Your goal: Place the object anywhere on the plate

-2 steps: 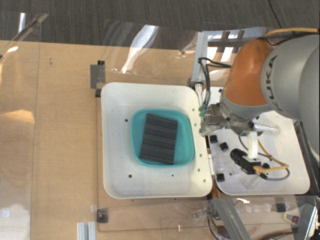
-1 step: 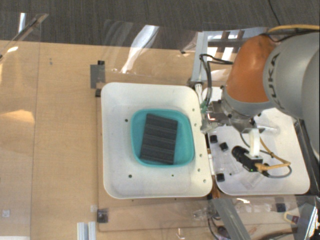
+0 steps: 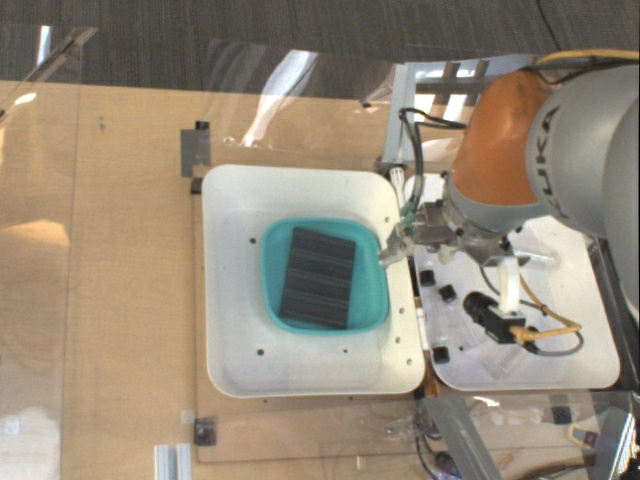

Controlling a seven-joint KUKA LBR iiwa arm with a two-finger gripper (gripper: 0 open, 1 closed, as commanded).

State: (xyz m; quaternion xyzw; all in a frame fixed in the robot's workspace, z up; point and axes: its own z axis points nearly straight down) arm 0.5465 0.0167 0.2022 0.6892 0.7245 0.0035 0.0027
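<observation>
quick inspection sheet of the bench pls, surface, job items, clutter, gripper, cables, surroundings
surface: wooden bench bearing left bin and right bin, side by side
job's things: dark ribbed block lying flat on the teal plate, inside the left bin
clutter: small dark pieces in the right bin
grippers: gripper at the plate's right rim, finger state unclear
cables: yellow cable and black connector over the right bin
surroundings: dark ribbed floor beyond the bench

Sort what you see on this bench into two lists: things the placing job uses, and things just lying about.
Job:
- teal plate in the left bin
- dark ridged block lying on the plate
- gripper at the plate's right rim

Lying about:
- small black pieces in the right bin
- black and yellow cable
</observation>
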